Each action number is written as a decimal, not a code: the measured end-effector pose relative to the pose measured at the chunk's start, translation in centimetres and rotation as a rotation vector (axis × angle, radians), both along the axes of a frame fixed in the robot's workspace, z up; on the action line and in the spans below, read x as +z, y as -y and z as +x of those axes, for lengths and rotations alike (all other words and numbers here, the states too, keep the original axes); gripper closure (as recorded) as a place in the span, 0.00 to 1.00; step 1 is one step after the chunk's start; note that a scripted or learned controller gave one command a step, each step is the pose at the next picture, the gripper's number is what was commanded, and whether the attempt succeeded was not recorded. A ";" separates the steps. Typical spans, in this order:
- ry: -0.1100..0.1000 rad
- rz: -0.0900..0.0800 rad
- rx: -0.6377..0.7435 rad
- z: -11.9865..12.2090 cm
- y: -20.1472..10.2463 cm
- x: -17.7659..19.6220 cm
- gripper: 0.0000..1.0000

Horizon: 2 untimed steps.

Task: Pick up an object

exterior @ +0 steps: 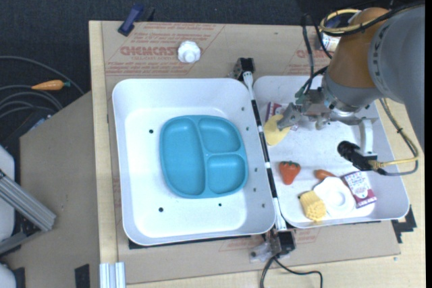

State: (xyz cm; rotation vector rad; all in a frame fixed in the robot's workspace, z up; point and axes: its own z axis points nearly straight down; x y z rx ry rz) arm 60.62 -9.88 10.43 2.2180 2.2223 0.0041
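Observation:
The right bin holds several small items. A pale yellow piece lies near its left wall, with a red strawberry below it. Along the front lie a yellow corn cob, a white round piece, a small orange piece and a little red-and-white carton. A red-and-white packet rests at the back left. My gripper hangs low over the right bin, just right of and above the yellow piece, close to it or touching it. No item shows clearly in its grasp.
The left bin holds a blue divided plate. The grey arm with its orange band covers the right bin's back right. A black fitting with a yellow cable hangs over the right bin. A white knob sits on the bench behind.

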 end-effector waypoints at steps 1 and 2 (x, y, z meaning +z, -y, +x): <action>0.006 -0.002 -0.001 6.3 -0.2 -1.4 0.00; 0.005 -0.004 -0.002 6.3 -0.5 -1.5 0.00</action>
